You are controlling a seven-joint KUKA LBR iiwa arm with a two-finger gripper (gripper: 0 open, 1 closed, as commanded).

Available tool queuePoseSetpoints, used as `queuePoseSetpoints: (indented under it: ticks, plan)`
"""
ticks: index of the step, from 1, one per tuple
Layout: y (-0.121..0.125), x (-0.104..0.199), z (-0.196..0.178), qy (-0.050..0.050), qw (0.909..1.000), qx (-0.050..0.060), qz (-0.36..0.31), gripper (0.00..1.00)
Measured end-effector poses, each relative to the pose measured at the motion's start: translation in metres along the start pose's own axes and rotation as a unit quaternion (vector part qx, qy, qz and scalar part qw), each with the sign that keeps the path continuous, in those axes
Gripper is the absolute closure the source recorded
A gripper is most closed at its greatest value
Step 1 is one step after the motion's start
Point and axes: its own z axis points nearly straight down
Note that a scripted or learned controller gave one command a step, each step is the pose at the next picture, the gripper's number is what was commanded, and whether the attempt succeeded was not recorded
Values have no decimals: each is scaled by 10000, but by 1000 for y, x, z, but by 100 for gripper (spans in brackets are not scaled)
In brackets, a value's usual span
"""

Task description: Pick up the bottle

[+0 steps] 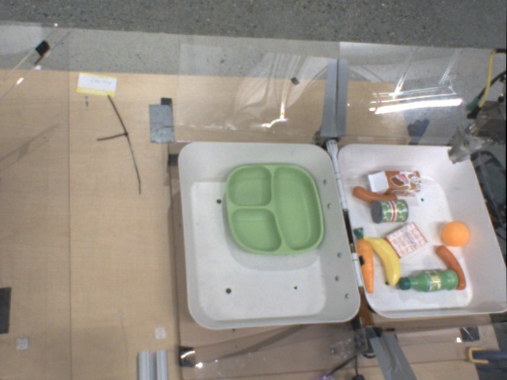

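Up at the far right edge, the gripper hangs over the top corner of the right bin, and only a grey scrap of it shows, so I cannot tell how it is set. Everything lies below and to the left of it. The one bottle, green with a yellow label, lies on its side along the bin's near wall, well apart from the gripper and almost straight down from it. Counting the rest: one orange sits between gripper and bottle, nearest the gripper. Two cartons, a red-brown one level with the gripper's lower side and a pink one further down. One green can lies between them. One banana rests beside the bottle's cap end. Three carrot-like orange pieces are scattered about. Farther left, the left bin bears one green divided plate with three compartments.
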Motion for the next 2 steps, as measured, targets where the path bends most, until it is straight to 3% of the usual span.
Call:
queuePoseSetpoints:
  ticks: [1,2]
  plan:
    - [-16,29,120,5,9996,24,281,0]
    - [-105,38,109,4,9971,10,764,0]
